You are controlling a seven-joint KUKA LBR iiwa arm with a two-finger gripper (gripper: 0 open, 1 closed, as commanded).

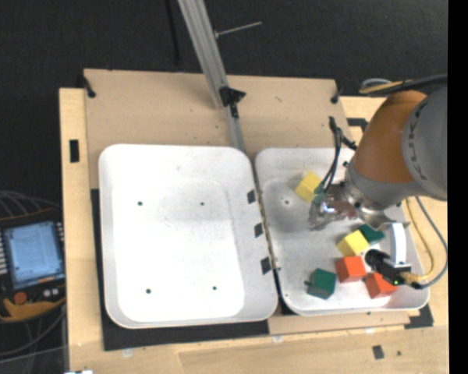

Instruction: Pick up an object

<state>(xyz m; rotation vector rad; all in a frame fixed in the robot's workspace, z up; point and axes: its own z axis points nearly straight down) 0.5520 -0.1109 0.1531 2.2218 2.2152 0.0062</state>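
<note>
On a tan bench (171, 107) ringed by dark floor, the gripper (324, 211) is lowered into the right bin (285, 174); jaw state cannot be told. A yellow block (307, 185) is seen just beside it, other blocks (351, 269) lower down.

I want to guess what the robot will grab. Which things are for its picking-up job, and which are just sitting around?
For the job:
gripper
yellow block
second yellow block
green block
orange block
right bin

Just sitting around:
left bin
handheld screen
metal pole
</note>
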